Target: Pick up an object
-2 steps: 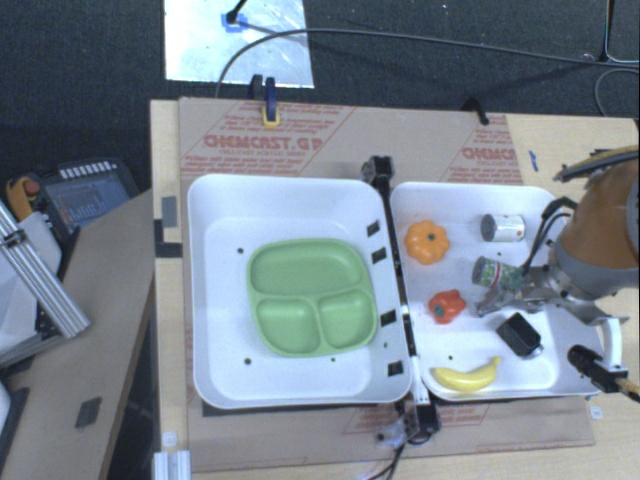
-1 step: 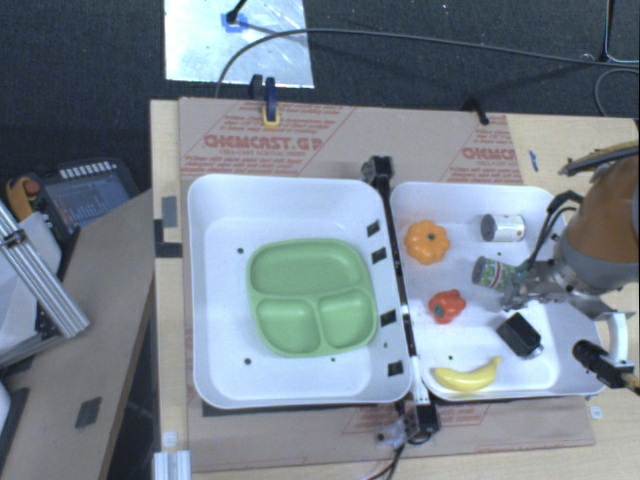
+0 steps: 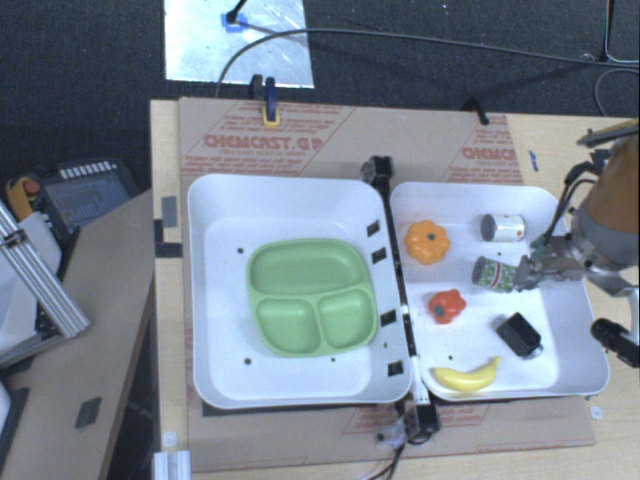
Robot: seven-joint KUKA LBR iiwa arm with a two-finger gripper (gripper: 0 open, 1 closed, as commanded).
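- The grey arm with its orange band enters from the right edge of the frame, and its two-finger gripper sits low in the middle of the right-hand white bin.
- The fingers appear closed around the right end of a small green-labelled can lying on its side, though the contact is blurred and hard to confirm.
- Just above it, a silver cylindrical can lies on its side near the bin's upper right.
- An orange pumpkin-shaped toy rests at the bin's upper left, a red pepper-shaped toy below it.
- A small black block lies at the lower right, a yellow banana along the bottom edge.
- The left-hand white bin holds a green three-compartment plastic plate.
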